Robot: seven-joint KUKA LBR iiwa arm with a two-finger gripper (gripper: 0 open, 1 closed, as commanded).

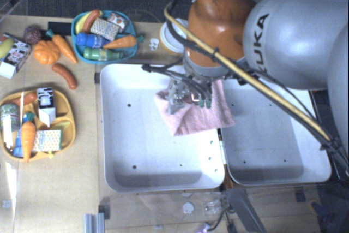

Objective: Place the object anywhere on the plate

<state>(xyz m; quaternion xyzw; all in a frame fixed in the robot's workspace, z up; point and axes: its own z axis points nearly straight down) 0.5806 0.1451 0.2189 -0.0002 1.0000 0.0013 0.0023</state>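
A pink cloth (197, 114) lies crumpled over the inner walls where the left bin (131, 133) and the right bin (278, 144) meet, mostly on the left bin's side. My gripper (188, 96) hangs directly over the cloth's upper left part, under the orange wrist band (218, 22); from above I cannot tell whether it touches the cloth. A yellow plate (68, 117) on the bench far left carries toy food and small boxes. The arm hides the cloth's top edge.
A blue dish (129, 23) with toy vegetables stands behind the left bin. A toy pumpkin (45, 52), carrot (66, 47) and sausage (64, 76) lie loose on the bench at the left. The grey arm (300, 30) covers the right bin's back.
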